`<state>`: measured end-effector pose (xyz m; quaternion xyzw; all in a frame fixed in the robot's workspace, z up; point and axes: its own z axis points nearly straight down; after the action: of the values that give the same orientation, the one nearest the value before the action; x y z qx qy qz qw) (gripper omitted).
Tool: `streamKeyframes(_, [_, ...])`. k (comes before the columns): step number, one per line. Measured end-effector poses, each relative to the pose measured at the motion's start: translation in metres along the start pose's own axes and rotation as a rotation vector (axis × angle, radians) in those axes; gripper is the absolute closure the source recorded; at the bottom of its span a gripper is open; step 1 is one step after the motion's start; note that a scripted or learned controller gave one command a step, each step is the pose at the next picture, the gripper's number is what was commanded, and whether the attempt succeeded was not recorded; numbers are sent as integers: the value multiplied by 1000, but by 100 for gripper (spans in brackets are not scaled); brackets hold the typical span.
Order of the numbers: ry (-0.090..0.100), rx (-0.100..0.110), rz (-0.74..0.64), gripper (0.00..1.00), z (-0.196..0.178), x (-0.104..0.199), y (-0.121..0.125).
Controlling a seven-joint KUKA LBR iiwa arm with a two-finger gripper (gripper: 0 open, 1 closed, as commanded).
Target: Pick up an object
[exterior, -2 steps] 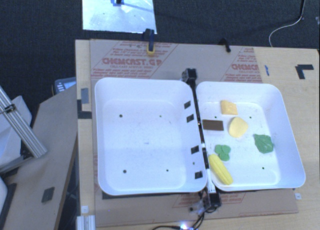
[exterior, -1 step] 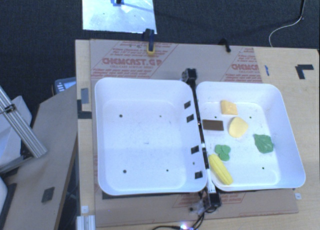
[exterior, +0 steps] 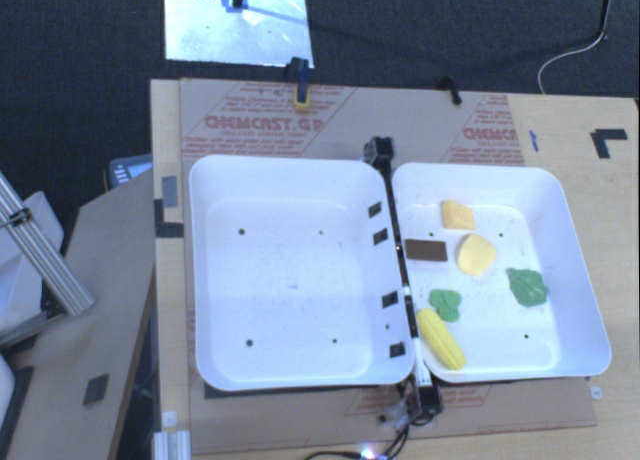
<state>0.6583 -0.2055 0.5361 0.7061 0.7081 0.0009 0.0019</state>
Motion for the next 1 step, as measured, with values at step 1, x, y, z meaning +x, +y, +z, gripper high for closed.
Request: streamKeyframes(1, [0,1,1,100,1,0,-7])
